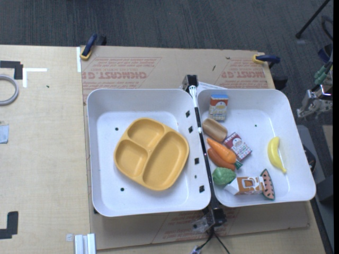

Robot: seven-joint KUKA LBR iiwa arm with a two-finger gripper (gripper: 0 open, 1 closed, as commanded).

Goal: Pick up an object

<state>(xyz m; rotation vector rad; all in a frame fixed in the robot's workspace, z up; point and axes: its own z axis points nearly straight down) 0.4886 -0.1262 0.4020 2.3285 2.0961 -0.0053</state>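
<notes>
Far right of the view now: that's the gripper (313,103), just a small piece of it in shot. Pale silver-grey metal, bare-looking finish, bright where the light hits. Shape's angular, w/ short thin bits sticking out, approx. like brackets or plates stacked together. Too small to tell screws or markings. Right above it, green cables (322,74): thin, a few strands, curving down toward the metal part. Some whitish bits mixed in w/ the green, blurred at this res.
</notes>
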